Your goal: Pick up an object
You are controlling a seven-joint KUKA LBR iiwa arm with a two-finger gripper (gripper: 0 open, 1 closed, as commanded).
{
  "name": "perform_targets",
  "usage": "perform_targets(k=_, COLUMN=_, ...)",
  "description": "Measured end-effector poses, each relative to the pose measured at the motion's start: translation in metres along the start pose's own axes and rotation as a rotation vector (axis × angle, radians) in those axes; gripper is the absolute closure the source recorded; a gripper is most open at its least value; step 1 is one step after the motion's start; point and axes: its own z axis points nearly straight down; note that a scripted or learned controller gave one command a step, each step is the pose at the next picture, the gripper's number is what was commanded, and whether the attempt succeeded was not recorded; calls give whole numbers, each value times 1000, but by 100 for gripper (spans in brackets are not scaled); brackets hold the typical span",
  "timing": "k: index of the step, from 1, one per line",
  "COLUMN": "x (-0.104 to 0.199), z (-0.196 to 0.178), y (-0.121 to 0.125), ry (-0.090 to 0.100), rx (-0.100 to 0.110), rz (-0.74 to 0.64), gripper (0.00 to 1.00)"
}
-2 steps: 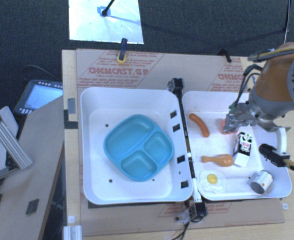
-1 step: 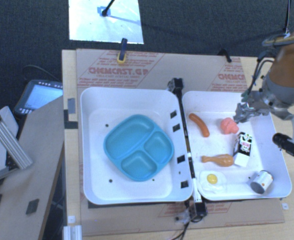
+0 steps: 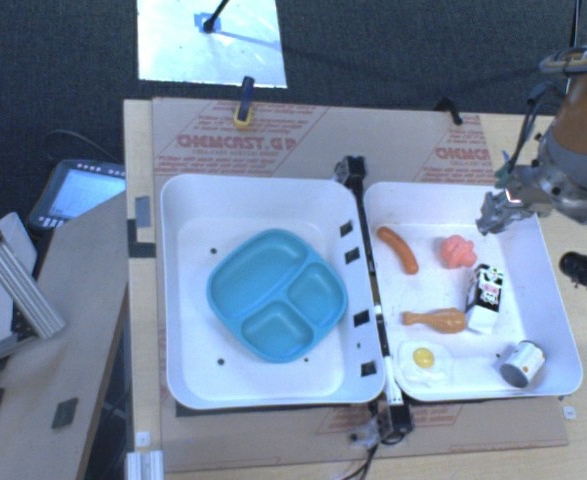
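The right bin (image 3: 551, 268) holds an orange sausage (image 3: 397, 249), a pink lump (image 3: 458, 252), a black-and-white carton (image 3: 486, 297), a chicken drumstick (image 3: 436, 319), a fried egg (image 3: 425, 359) and a grey can (image 3: 522, 362) lying on its side. My gripper (image 3: 497, 214) hangs over the bin's back right part, a little above and right of the pink lump. Nothing shows between its fingers. A blue divided plate (image 3: 276, 295) lies in the left bin (image 3: 188, 218).
The two white bins sit side by side on a cardboard sheet (image 3: 303, 133), joined by a black divider (image 3: 365, 268). A tablet (image 3: 78, 196) lies off the bench to the left. The grey arm (image 3: 578, 138) enters from the right.
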Motion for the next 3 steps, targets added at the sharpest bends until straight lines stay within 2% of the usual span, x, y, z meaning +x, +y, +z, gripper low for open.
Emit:
perform_targets(k=1, x=44, z=-4, y=-18, ry=3, rx=4, rz=-3, gripper=100)
perform_targets(k=3, x=140, z=19, y=-34, ry=3, rx=5, rz=-4, gripper=100)
